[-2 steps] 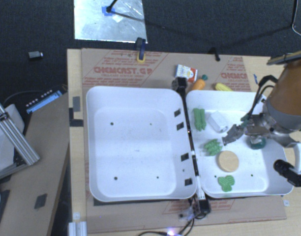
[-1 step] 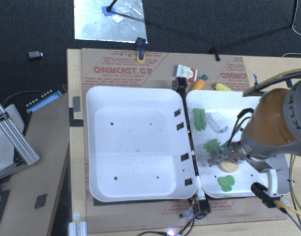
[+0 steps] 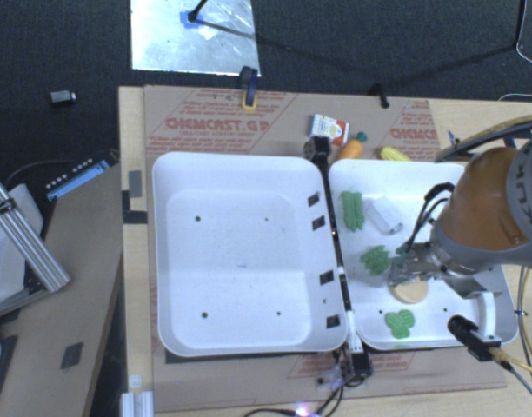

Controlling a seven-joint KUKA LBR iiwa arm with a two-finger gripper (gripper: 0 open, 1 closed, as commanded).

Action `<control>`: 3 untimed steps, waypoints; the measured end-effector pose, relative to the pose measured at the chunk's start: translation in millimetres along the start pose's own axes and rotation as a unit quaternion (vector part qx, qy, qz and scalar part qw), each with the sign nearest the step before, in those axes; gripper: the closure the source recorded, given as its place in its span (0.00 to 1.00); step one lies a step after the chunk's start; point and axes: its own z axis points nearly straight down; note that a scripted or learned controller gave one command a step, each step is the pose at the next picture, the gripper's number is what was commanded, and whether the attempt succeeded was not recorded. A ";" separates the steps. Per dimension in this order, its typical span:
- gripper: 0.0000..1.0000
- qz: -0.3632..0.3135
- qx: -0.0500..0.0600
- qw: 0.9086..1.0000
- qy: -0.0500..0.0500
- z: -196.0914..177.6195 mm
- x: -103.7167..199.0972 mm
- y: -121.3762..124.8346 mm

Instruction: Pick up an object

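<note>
Gripper (image 3: 406,270) sat low in the right white bin (image 3: 440,176), directly over a flat tan disc, wood-like (image 3: 412,293), lying between a leafy green plastic piece (image 3: 375,259) and a second green clump (image 3: 400,322). Could not tell how far the hand was open or whether it held anything. Disc judged light, stiff and thin; best pinched across its edges.

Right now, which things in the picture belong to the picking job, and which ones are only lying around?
Belong to the job:
- gripper, low in the right bin
- tan disc
- green ridged block
- two green leafy pieces
- white piece

Lying about:
- left bin
- orange carrot-like toy and yellow toy behind the bins
- cardboard sheet
</note>
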 end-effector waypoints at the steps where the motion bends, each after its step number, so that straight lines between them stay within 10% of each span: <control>1: 1.00 -0.006 -0.011 1.000 0.000 -181.3 56.8 96.5; 2: 1.00 -0.007 0.005 1.000 0.002 -66.3 189.7 84.7; 3: 0.00 0.000 0.002 1.000 0.000 -72.0 180.1 86.4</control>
